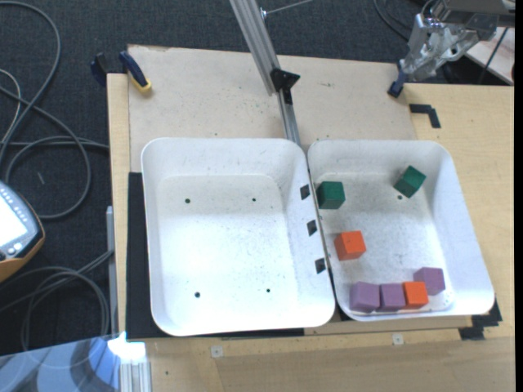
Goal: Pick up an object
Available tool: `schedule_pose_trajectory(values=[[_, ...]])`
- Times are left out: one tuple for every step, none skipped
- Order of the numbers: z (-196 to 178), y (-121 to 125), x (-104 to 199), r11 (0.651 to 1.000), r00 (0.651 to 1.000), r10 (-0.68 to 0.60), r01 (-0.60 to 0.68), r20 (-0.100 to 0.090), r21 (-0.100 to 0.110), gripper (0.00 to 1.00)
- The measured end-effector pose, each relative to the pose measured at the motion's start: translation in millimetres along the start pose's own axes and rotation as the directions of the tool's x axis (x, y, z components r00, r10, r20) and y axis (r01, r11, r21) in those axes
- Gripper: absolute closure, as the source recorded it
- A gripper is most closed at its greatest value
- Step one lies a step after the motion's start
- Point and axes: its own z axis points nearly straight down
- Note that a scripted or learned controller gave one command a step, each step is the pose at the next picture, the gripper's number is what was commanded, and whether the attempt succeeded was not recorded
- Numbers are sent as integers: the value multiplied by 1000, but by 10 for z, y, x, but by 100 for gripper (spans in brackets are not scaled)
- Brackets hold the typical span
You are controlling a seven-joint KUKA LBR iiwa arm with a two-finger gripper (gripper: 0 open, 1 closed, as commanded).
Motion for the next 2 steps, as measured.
schedule_pose_trajectory(values=[[22,663,-239,1000,1000,12,-12,4,-3,100],[2,496,512,1000,1000,1,-1,0,0,100]])
